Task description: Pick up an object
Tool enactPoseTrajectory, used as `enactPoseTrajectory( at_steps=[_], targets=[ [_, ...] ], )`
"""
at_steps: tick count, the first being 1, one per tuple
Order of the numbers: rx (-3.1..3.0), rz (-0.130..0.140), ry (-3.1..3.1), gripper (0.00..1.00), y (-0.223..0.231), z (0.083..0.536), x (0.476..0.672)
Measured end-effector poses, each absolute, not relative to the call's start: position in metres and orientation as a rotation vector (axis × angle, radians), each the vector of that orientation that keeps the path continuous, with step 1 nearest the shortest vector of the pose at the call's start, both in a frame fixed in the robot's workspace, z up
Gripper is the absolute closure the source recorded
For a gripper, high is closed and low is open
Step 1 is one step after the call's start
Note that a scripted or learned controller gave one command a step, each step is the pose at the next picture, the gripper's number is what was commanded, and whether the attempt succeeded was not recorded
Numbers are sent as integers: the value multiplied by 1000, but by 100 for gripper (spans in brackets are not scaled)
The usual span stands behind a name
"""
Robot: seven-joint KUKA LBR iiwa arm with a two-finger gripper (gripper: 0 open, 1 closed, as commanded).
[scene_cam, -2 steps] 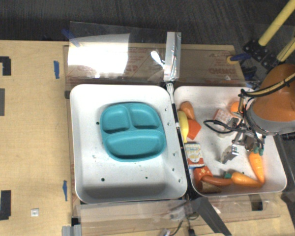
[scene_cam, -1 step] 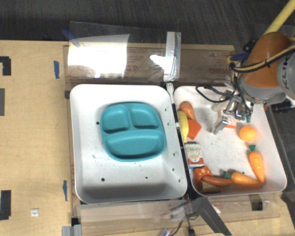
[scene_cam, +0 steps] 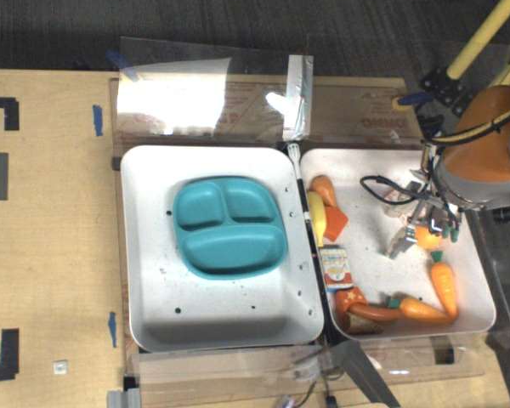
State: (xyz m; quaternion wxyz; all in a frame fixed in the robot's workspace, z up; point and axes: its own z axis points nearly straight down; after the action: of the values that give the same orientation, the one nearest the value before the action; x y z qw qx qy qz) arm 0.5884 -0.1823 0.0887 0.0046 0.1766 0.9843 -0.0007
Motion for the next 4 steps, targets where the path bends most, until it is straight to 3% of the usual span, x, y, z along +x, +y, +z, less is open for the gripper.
enactPoseTrajectory(
  at_steps=[1,2,3,4],
  targets=[
    [548,-6,3068,100,-183,103,593],
    [548,-5,3070,0,-182,102,592],
    [518,-2,3088,0,-207,89,543],
    [515,-6,3074,100,-207,103,547]
  ],
)
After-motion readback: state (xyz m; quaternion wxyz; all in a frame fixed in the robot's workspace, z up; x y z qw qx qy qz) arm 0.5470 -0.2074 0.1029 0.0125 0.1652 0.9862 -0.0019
